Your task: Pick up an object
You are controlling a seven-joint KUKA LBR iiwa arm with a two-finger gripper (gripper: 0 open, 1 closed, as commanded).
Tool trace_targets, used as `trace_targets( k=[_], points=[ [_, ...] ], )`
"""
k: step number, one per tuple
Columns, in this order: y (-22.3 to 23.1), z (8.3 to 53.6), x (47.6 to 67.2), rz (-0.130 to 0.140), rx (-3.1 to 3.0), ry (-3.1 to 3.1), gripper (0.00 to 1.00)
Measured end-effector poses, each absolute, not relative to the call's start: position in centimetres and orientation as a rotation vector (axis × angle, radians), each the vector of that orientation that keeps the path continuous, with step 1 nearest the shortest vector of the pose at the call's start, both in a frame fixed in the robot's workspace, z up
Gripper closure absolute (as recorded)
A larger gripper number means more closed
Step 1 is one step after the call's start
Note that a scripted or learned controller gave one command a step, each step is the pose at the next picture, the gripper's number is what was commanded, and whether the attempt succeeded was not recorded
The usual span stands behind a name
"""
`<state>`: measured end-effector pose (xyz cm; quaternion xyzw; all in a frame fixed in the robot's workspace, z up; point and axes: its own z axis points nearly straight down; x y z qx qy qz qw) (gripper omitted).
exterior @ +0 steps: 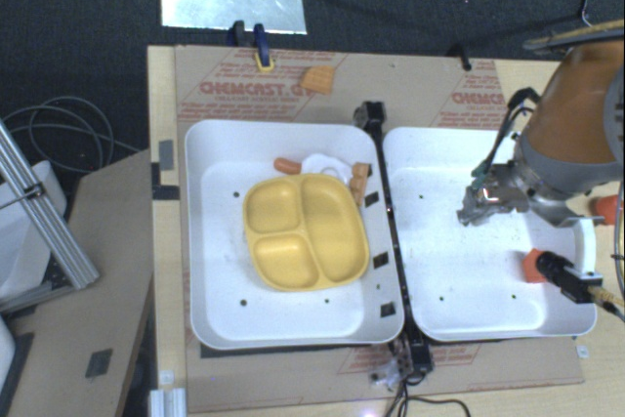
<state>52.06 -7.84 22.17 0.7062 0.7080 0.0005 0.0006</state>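
My gripper [479, 208] hangs low over the middle of the right bin [430, 308], with nothing visible in it. A small orange thing [532, 265] lies in that bin toward its right side, below and to the right of the gripper. In the left bin [210, 308] sits a yellow three-compartment plate [303, 234]. Just behind the plate lie a small orange stick [287, 166], a white piece [324, 166] and a brown block [360, 179] near the bin's right wall.
A tan block [317, 78] lies on the board behind the left bin, outside both bins. A blue and yellow clamp [262, 44] holds the board's back edge. Black clips line the divider [383, 210] between the bins.
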Motion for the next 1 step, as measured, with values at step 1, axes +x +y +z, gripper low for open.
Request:
trace_targets(
  k=[1],
  points=[
    [-8.69,22.80,54.09,0.004,2.214,2.224,1.00]
  ],
)
